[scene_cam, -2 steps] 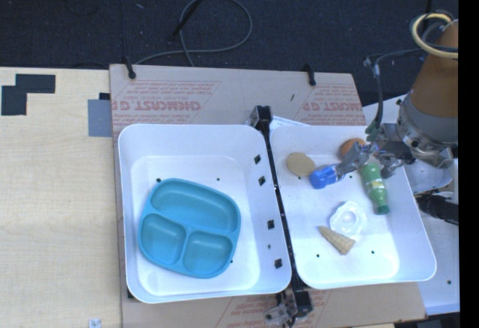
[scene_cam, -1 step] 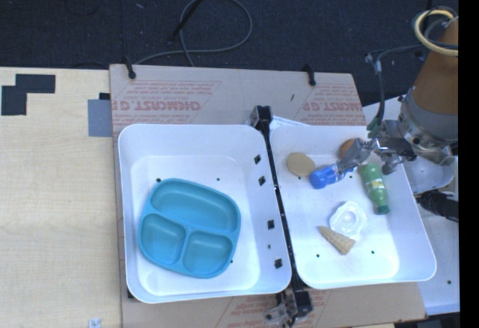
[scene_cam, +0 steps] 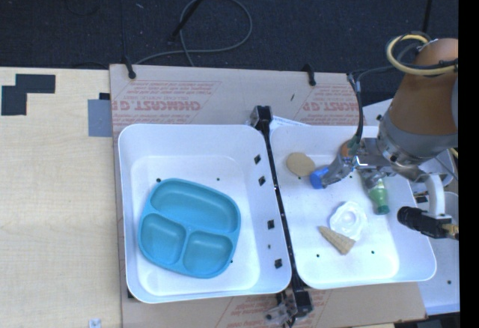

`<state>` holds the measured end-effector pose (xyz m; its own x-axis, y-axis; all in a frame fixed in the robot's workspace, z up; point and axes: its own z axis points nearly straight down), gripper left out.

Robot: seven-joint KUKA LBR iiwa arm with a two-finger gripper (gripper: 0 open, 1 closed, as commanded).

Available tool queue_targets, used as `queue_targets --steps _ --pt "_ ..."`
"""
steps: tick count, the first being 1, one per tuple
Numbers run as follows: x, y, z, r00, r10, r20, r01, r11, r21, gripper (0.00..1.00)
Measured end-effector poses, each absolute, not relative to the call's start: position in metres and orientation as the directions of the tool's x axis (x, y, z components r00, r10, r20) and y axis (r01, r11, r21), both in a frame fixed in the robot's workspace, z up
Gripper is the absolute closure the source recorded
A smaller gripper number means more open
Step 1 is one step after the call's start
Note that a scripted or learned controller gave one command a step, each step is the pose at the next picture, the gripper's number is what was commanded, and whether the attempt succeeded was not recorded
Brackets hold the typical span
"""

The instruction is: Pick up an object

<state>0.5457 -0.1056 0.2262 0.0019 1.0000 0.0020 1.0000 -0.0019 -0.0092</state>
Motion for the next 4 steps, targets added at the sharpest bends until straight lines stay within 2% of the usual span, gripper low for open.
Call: queue_targets --steps 2,3,4 --pt "0.543 -0.092 0.133 0.001 1.000 0.002 1.000 -0.001 -0.009 0.00" --pt "0.544 -0.094 0.145 0.009 1.000 0.001 1.000 -0.009 -0.007 1.00" --pt "0.540 -0.095 0.188 0.006 1.000 0.000 1.000 -0.006 0.000 1.00"
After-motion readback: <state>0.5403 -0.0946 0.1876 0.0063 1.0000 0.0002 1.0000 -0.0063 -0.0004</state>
